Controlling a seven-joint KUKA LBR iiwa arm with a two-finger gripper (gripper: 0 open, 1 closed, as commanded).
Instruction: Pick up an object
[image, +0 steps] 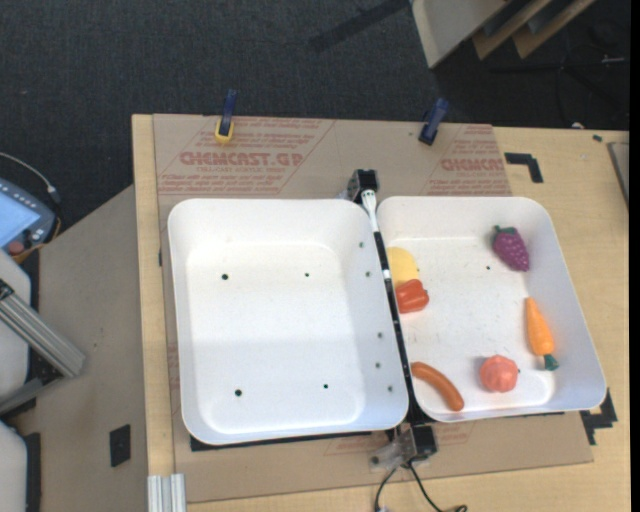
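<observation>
- Scanning from the worktop's (150, 300) left side, the left bin (270, 230) holds no toy; its floor shows only a few small dark holes, so every candidate for the pick lies in the right bin (470, 225).
- Against the right bin's left wall, about midway along it, a yellow piece (402, 264) and a red piece (412, 297) touch each other. Both look like light, stiff plastic; crowded against the wall, they leave little room for a finger on that side, so I judge them awkward first choices.
- Near the bin's front-left corner lies a sausage (438, 385), slim and slanted. It probably weighs little and is smooth, so a grip across its narrow middle would suit best.
- Towards the front edge, right of the sausage, sits a pink round fruit (499, 373). Being round and likely glossy, it may squirt out of a pinch unless taken across its widest part.
- Close to the back-right corner rests a purple grape bunch (510, 247), well apart from the others. Its bumpy surface should give good purchase, and it has free space all round.
- Along the right wall lies a carrot (540, 331), pointing front to back. It tapers, so take it across the thicker upper half.
- The end effector's state I cannot tell.
</observation>
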